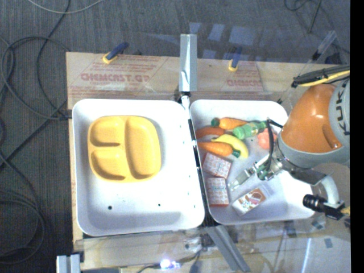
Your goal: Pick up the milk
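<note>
White bins sit side by side on the bench. The left bin (pixel 85 209) has just a yellow divided plate (pixel 125 147) sitting up in its far half. The right bin (pixel 284 212) is where all the toy food is piled, so that's where the arm is working.

The milk (pixel 251 200), as far as I can tell, is the small white carton with a red label lying flat near the right bin's front edge, tipped over rather than standing. Two more little checkered cartons (pixel 216 178) lie just to its left, against the wall between the bins, so it's honestly a bit of a guess which one counts as milk. Behind them are the carrots (pixel 217 148), a banana (pixel 234 143) and a green bottle-ish thing (pixel 248 131), all heaped together at the far end.

The arm's orange band (pixel 310 124) hangs over the right side of that bin, and the gripper (pixel 257 172) pokes out low to the left, just above the red-label carton and angled toward the pile. Can't tell how far apart the jaws are from this view; it's all shiny blur. Nothing visibly sits between them, so I'd say the pick isn't made yet.

Since the carton lies flat and close to the front wall, a grab probably needs a straight drop across its narrow sides.
</note>
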`<state>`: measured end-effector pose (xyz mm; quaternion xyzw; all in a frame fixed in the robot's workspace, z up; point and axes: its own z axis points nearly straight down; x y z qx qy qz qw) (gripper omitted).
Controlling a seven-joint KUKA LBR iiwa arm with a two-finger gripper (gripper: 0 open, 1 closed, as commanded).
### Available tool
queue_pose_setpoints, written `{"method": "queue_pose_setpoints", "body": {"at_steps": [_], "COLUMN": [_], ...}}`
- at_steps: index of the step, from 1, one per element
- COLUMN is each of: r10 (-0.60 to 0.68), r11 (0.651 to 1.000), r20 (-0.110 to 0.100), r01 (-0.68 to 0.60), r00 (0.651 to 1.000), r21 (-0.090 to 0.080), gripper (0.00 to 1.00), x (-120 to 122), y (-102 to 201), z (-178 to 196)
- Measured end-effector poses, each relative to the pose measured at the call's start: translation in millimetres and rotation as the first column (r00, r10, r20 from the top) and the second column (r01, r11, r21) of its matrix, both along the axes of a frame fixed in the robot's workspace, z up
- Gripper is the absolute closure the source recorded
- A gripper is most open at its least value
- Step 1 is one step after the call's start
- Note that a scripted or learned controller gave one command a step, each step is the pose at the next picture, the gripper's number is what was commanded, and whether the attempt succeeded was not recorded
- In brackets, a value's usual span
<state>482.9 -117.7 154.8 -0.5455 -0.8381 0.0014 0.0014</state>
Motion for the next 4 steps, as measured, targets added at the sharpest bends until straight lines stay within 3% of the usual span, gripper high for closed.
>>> {"method": "queue_pose_setpoints", "body": {"at_steps": [1, 2, 3, 4], "r10": [-0.094, -0.081, -0.161, 0.202], "r11": [0.996, 0.997, 0.987, 0.979], "r20": [0.013, 0.003, 0.001, 0.018], "r01": [0.094, 0.081, 0.161, -0.202], "r00": [0.996, 0.997, 0.987, 0.979], "r21": [0.0, 0.0, 0.0, -0.01], "gripper": [0.0, 0.0, 0.0, 0.0], "x": [4, 8, 52, 6], "y": [-72, -101, -57, -42], "z": [-65, -5, -27, -64]}}
